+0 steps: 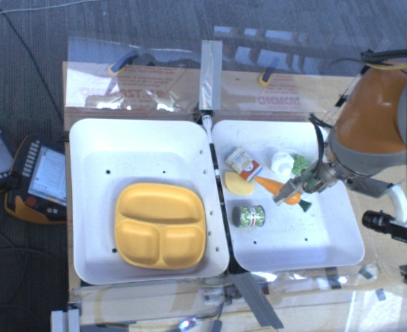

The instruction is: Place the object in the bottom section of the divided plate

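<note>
Jaws indistinct where gripper overlaps carrot.

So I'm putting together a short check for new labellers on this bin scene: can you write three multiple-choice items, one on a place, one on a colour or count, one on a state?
1. Where does the divided plate lie?
A. in the left bin
B. in the right bin
C. on the floor

2. What colour is the plate?
A. blue
B. yellow
C. red

3. What lies in the plate's sections?
A. a can
B. a carrot
C. nothing

Key: 1 A, the plate rests in the left bin, while the gripper works over the right bin. 2 B, it is yellow all over. 3 C, all its sections are bare; the can and the carrot are in the right bin.
</note>
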Motion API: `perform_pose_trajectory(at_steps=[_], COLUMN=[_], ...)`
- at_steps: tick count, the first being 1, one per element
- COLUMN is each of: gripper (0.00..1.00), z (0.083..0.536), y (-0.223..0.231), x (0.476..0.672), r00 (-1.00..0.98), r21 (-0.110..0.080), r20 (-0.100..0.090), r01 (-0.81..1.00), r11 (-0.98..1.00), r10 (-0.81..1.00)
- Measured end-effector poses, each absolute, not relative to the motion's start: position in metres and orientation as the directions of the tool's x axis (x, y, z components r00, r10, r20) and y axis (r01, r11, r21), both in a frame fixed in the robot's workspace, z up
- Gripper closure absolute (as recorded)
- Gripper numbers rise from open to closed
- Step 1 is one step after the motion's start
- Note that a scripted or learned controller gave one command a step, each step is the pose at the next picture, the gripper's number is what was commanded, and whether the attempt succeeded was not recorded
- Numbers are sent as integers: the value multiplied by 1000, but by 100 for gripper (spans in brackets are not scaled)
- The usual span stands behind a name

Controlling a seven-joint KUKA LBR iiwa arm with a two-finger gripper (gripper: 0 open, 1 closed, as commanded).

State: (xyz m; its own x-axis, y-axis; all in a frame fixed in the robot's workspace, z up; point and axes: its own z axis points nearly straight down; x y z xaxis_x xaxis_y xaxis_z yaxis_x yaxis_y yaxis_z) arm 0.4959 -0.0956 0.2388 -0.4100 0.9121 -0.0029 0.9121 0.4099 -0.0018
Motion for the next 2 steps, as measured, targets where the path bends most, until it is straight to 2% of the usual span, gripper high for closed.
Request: perform_pose_trajectory(at_steps=[1, 2], gripper=[100, 100], z=[183, 183], y=[-9, 53], x=[521, 485], r00=[-430, -558], r21=[-3, -3], r20=[1, 1], r01=[903, 830], r11=[430, 558], r10=[903, 830])
